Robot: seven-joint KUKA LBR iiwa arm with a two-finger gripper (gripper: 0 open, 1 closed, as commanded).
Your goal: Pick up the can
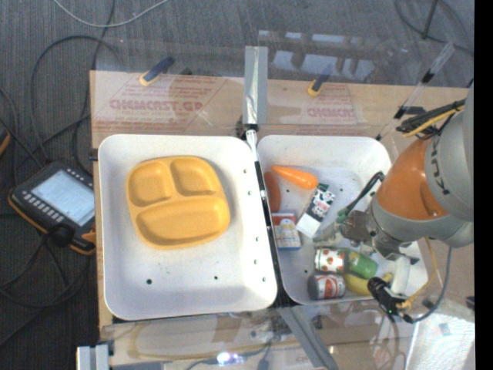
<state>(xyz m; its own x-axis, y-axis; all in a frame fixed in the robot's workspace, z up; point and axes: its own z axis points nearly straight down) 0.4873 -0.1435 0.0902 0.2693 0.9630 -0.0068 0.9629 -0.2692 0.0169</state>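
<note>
Two cans lie on their sides in the right bin (362, 149), near its front. One can (331, 260) has a white label with red fruit on it. The other can (326, 287) has a red label and lies by the front wall. My gripper (348, 223) hangs over the right bin, just above and slightly right of the white-labelled can. The grey arm with its orange band (408, 191) reaches in from the right. I see nothing held in the gripper.
An orange carrot (293, 177), a small black and white carton (319, 205) and a red box (286, 230) lie in the right bin. A green item (362, 266) and a yellow item (356, 284) lie beside the cans. The left bin (115, 284) holds a yellow divided tray (179, 200).
</note>
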